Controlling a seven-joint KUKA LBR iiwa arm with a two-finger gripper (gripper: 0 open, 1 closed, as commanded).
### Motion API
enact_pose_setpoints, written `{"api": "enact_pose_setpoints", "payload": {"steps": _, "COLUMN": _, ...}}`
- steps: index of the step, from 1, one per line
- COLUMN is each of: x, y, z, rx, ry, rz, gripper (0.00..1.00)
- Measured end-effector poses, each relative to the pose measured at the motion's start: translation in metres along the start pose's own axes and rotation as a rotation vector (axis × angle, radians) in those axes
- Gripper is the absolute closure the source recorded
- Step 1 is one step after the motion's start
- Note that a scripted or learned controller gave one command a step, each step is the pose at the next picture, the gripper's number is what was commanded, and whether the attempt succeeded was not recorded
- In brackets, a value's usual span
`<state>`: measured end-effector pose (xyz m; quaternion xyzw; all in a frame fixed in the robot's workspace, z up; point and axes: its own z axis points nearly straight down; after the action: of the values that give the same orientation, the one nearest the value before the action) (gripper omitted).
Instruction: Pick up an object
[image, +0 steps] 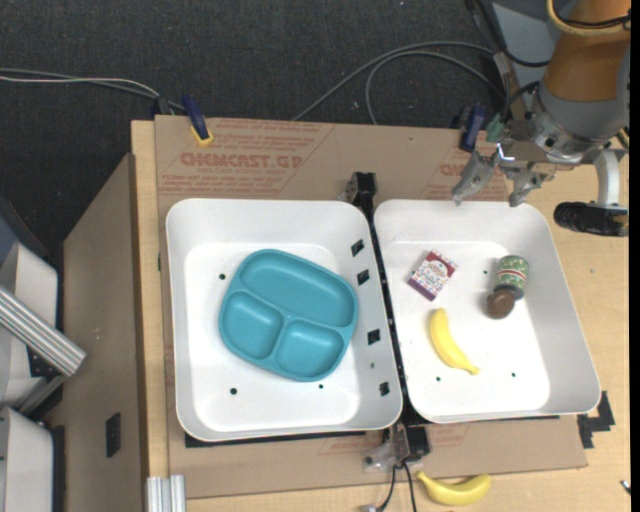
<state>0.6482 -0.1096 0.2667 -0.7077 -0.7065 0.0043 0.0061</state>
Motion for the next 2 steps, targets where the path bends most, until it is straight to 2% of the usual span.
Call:
{"api": "enact_pose_setpoints", "payload": {"steps": 1, "x": 0.0, "y": 0.002, "z": -0.008, "rx": -0.014, "ry": -0.002, "rz": -0.002, "gripper": 0.0}}
{"api": "enact_pose_setpoints", "payload": {"steps": 2, "x": 0.006, "y": 0.005, "z": 0.053, "rx": -0.009, "ry": -0.001, "rz": -0.004, "gripper": 0.0}}
